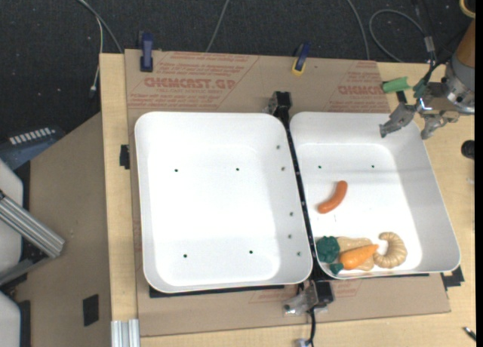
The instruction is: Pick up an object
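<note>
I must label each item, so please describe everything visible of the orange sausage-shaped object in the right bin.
The orange sausage-shaped object is small, smooth and slightly curved, like a toy hot dog, probably plastic. It lies flat and alone on the floor of the right bin, near its middle, slanted from lower left to upper right. Nothing touches it.

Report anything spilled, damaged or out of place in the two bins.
Nothing stands out. The orange sausage lies alone mid-bin in the right bin; the carrot, green piece and beige curled piece sit bunched at its near edge, all inside.
</note>
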Robot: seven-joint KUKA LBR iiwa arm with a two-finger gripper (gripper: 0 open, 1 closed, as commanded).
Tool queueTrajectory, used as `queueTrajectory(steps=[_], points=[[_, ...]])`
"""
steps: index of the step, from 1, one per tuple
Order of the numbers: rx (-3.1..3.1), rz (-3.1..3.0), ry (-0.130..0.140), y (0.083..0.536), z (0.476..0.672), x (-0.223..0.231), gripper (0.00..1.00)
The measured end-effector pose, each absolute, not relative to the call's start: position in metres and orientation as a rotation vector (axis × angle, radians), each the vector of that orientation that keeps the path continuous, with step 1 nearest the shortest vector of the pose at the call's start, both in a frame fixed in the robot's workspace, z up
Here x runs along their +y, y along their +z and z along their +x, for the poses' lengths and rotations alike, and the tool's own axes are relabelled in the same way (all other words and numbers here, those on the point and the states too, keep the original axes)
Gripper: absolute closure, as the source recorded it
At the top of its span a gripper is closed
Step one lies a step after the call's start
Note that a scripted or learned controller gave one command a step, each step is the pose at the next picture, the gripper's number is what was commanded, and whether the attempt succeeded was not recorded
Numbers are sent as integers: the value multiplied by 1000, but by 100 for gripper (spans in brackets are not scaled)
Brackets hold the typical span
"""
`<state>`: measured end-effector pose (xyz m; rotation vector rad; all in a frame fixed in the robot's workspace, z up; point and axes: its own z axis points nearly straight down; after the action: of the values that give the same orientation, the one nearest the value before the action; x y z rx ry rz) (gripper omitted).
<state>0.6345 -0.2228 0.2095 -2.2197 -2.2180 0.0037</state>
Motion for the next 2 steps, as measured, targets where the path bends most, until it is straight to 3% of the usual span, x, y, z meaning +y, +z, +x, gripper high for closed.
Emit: queueTrajectory(steps=[1,2], points=[[-2222,-2222,-1,213,636,-223,0],[-2219,-2218,3,150,632,-222,0]])
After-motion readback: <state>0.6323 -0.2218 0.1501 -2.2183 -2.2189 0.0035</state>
